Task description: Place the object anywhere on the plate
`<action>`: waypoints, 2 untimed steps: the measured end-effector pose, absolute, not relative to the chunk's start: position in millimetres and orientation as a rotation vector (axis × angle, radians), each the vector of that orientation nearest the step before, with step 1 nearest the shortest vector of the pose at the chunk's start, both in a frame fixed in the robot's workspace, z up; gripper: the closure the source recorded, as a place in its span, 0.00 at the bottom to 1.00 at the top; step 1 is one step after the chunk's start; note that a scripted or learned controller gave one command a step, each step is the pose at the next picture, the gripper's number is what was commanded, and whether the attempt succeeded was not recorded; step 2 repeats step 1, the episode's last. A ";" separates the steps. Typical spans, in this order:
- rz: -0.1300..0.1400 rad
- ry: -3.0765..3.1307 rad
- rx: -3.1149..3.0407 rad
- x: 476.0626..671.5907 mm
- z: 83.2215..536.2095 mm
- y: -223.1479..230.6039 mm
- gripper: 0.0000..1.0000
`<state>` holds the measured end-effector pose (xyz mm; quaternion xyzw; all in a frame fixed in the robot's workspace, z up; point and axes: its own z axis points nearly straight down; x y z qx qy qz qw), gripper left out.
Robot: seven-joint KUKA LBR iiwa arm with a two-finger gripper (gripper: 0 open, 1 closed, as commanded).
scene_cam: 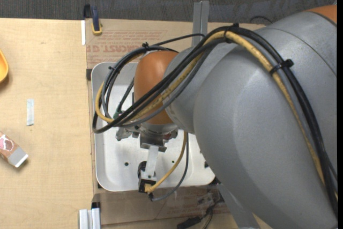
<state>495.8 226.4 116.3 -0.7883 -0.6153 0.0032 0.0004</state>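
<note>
Arm stretched over the white bin
The claw points down above the bin's floor near the front edge of the table; whether it is clenched or released cannot be told.

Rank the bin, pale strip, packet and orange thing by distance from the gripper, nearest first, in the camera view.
1. Bin: the gripper hangs over it.
2. Pale strip: on the bench, left of the bin.
3. Packet: lower left edge; barely farther than the strip, nearly too close to call.
4. Orange thing: upper left edge, farthest.
</note>
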 end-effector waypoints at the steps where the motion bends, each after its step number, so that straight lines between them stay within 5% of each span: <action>1: 0.012 -1.538 -2.739 476.6 89.9 226.3 0.00; 2: 0.012 -1.538 -2.739 476.6 89.9 226.3 0.00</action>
